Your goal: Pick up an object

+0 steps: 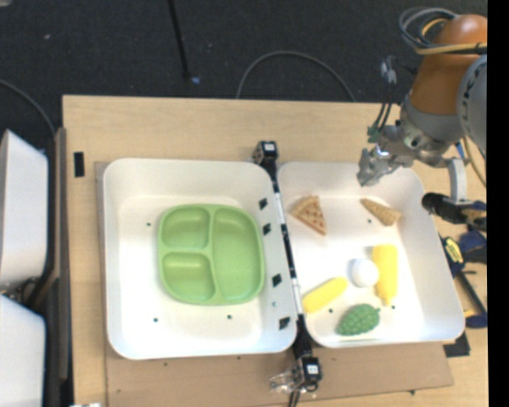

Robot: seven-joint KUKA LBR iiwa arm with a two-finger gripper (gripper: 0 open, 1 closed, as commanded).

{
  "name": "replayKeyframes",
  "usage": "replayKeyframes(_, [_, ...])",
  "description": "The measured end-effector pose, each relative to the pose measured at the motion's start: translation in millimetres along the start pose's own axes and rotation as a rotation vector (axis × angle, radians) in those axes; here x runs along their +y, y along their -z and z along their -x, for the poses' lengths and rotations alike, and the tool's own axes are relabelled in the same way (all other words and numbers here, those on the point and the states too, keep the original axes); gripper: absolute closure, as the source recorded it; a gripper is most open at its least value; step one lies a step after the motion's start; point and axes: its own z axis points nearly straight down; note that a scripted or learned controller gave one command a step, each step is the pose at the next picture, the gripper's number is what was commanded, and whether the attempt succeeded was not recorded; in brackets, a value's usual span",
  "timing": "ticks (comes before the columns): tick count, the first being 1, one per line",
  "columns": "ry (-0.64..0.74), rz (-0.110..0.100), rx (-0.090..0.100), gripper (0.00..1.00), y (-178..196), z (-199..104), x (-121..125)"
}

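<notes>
One tool hovers near a tan wedge.

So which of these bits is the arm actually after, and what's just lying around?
Could be picked, all in the right bin:
two brown wedges, white ball, two yellow pieces, green lump. The gripper hovers above that bin's far edge.

Just lying about:
green divided tray, left bin, black cables.

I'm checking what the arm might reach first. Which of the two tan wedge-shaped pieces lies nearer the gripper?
The smaller wedge by the right bin's far right side, just below the gripper. The other, waffle-patterned wedge lies farther left, near the divider between the bins.
</notes>
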Motion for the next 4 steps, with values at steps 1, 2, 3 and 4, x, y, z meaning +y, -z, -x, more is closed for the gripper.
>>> replayKeyframes(1, [0.002, 0.001, 0.002, 1.00, 12.4, -56.1, -11.2])
replayKeyframes(2, [0.002, -0.001, 0.002, 1.00, 8.3, -108.6, -25.0])
replayKeyframes(3, [0.003, 0.001, 0.003, 1.00, 24.5, -162.0, -45.9])
replayKeyframes(4, [0.004, -0.001, 0.003, 1.00, 20.1, -216.9, -63.3])
